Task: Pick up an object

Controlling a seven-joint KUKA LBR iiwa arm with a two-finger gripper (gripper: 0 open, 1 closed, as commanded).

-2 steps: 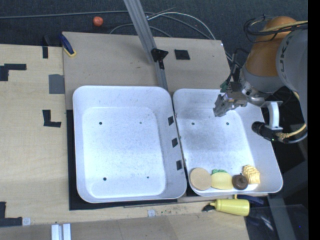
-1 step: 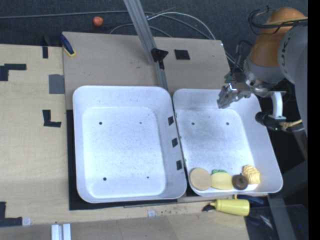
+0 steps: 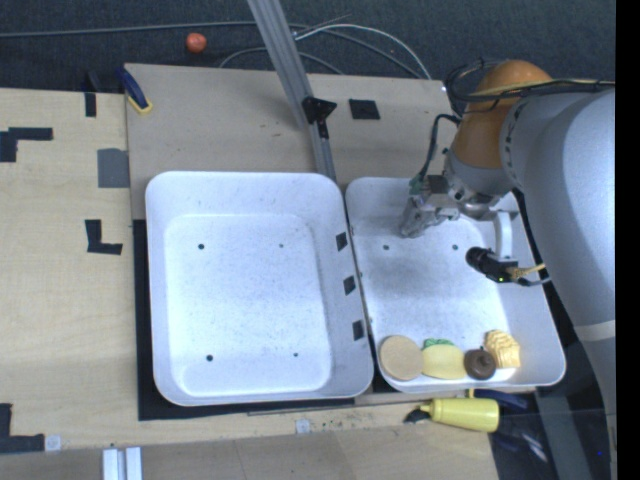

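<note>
The tool, its opening impossible to judge, hangs near the right bin's far edge, well apart from the objects lining its near edge.

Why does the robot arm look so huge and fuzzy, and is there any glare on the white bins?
In the camera view, the grey arm looms soft-edged because it is nearest the lens; the claw is slightly blurred; the left bin and right bin look evenly lit, without harsh glare.
</note>
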